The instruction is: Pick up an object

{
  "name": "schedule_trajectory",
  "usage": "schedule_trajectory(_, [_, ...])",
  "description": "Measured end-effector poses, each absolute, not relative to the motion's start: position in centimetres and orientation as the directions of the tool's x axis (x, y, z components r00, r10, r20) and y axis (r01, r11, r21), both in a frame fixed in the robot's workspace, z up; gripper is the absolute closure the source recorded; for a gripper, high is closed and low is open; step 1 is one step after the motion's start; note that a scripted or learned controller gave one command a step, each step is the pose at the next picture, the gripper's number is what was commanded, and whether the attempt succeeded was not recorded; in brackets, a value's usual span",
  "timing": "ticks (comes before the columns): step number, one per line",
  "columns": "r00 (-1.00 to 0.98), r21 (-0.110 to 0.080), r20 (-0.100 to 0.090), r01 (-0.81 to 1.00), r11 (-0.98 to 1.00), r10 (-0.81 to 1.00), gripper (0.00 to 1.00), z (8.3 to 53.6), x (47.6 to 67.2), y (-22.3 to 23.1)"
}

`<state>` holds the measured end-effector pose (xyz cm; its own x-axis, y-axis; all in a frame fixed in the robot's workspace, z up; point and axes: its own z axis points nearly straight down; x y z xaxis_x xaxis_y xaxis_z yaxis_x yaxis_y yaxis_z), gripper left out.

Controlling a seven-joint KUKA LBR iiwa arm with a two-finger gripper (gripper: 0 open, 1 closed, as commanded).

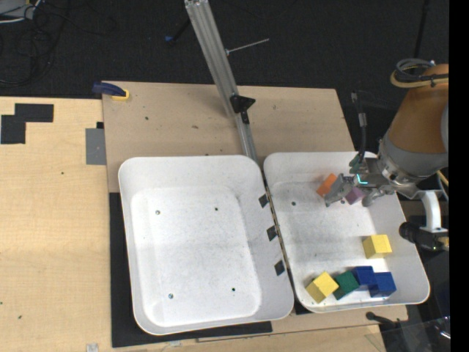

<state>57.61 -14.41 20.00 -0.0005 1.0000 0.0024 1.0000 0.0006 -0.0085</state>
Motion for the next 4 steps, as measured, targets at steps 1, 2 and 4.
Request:
schedule_trajectory(1, [0.001, -0.003, 0.001, 1.0, -0.001, 1.0, 0.0, 20.3, 57.7, -14.5])
schedule_trajectory(2, [0.001, -0.008, 0.002, 1.0, -0.001, 1.0, 0.0, 15.9, 57.7, -14.2])
schedule_trajectory(4, [0.006, -0.003, 0.001, 1.0, -0.006, 1.0, 0.0, 9.2, 57.7, -14.4])
